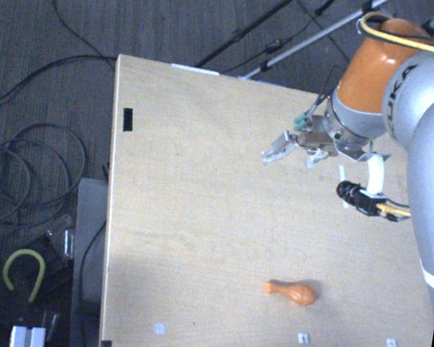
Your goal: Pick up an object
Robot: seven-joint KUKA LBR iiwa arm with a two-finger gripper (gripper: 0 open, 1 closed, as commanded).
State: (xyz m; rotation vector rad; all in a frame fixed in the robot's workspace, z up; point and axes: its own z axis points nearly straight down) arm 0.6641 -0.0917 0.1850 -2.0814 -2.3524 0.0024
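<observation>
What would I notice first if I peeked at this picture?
Probably the big grey robot arm with the shiny orange band at the top right, its metal gripper hanging over the pale wooden board. Next, the little orange pear-shaped toy lying alone lower down on the board.

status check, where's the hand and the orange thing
Hand above upper board, holding nothing. Orange object lies lower down on the board, apart from hand. Nothing between them.

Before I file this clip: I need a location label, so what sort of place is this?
Likely a robotics lab: an arm works over a plywood bench, with cables loose on grey carpet.
</observation>
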